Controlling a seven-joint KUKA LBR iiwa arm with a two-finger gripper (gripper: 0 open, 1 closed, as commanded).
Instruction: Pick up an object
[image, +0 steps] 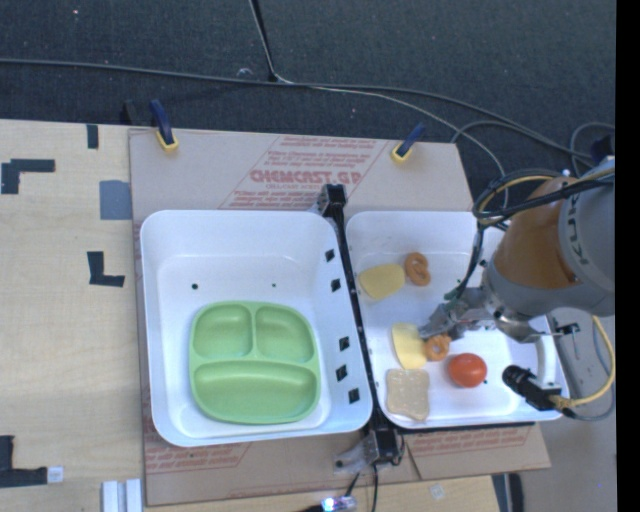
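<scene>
Two white bins side by side on the desk (70, 300). Left bin (160, 250) with a green tray (255, 362) in it, three sections, lying flat toward the near edge of the bin.

Right bin (400, 225) with little food toys. A pale yellow oval piece (381, 281) near the wall between the bins. A small orange curl (417, 268) just beside it, toward the far edge. A yellow wedge (407, 346) in the middle of the bin. A tan bread slice (408, 393) just beside the wedge, at the near edge. A red tomato (467, 370) near the near right corner, apart from the bread. A small orange bit (437, 347) touching the yellow wedge.

Grey arm (590, 240) reaching in over the right edge of the right bin, bent down at a slant. Orange band (535, 245) high above the wrist. Wrist tipped down and toward the middle of the bin. Gripper (440, 328) low in the bin, right at the small orange bit and the edge of the yellow wedge. Dark and blurry at the tip, so cannot tell how far apart the fingers stand. Cannot tell if anything is pinched between them. Tomato just beside the gripper, toward the near edge, lying free on the bin floor.

Yellow and black cables (500, 195) looping behind the arm. Two clamps (405, 150) with blue handles at the far edge of the brown board (290, 170) under the bins.
</scene>
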